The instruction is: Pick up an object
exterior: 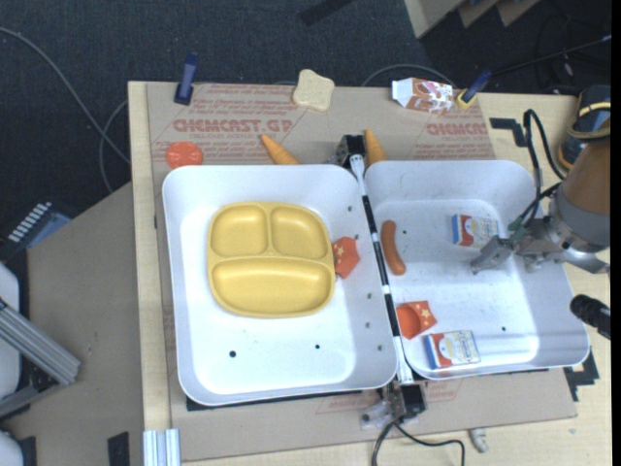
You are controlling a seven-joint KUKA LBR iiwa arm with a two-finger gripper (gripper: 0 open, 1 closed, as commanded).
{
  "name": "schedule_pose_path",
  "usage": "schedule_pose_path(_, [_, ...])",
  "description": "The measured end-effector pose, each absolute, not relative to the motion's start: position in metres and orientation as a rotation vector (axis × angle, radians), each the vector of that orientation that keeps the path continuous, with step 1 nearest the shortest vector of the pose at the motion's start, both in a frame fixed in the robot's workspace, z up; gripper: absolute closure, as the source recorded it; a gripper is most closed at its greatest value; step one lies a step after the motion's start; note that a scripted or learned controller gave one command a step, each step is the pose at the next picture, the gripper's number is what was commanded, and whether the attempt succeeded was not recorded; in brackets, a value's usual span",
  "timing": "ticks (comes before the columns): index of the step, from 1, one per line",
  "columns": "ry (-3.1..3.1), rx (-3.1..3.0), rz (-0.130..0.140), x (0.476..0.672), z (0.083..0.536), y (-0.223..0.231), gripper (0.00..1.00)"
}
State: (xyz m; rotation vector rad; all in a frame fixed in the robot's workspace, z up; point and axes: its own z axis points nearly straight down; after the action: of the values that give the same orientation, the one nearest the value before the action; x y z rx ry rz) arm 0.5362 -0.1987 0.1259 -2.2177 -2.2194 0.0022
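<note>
Leftmost, the left bin (194, 357) carries a yellow divided plate (270, 260), with a small red packet (345, 254) lying just beside the plate's right edge. Across the divider, the right bin (543, 352) holds a sausage (391, 248) near its left wall, a second red packet (417, 318) below it, a small carton (450, 348) toward the front edge, and another small carton (473, 229) further back. The gripper (488, 257) sits low in the right bin, just beside and slightly below that rear carton, with the arm's wrist reaching in from the right. Whether its fingers are spread or closed cannot be told from this slant, and nothing shows between them. By my reading this is the approach stage, before any grasp. The rear carton looks the likeliest target; the next move would call for centring over it, then closing and lifting.
</note>
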Motion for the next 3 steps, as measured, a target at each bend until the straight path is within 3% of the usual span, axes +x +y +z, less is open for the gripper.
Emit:
schedule_pose_path(1, [-2.226,-2.221,-0.001,0.649,0.136,-0.216,0.00])
schedule_pose_path(2, [-2.230,-2.227,-0.003,0.626,0.089,-0.180,0.00])
schedule_pose_path(3, [-2.237,-2.230,-0.009,0.628,0.102,-0.180,1.00])
